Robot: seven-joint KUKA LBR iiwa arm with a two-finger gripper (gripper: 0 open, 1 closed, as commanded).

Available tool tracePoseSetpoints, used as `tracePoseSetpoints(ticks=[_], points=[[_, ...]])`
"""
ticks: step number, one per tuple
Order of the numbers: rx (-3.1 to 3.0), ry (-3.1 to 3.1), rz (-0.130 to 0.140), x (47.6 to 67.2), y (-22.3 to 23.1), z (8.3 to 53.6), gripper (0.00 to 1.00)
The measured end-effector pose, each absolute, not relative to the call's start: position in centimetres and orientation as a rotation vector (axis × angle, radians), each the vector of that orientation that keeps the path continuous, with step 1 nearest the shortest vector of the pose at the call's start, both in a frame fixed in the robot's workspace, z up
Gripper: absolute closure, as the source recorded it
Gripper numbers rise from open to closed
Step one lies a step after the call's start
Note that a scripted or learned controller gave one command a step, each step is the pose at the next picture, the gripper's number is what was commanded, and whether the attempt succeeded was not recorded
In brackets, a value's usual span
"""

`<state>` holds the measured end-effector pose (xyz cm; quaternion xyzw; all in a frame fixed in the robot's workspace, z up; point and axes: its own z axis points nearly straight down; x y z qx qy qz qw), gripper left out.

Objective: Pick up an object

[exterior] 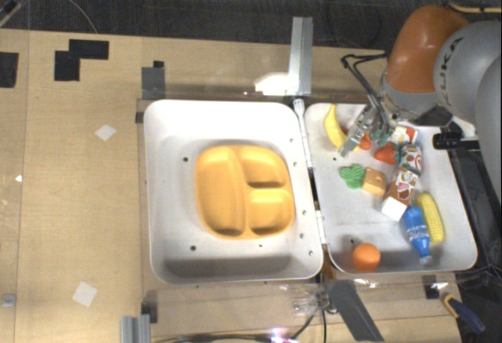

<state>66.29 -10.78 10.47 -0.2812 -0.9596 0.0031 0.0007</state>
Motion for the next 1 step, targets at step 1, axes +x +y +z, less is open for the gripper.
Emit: tracePoseSetpoints(ticks=[1], points=[[-1.499,-2.775,-0.012,64.88,-4.24,19.02,1.0]])
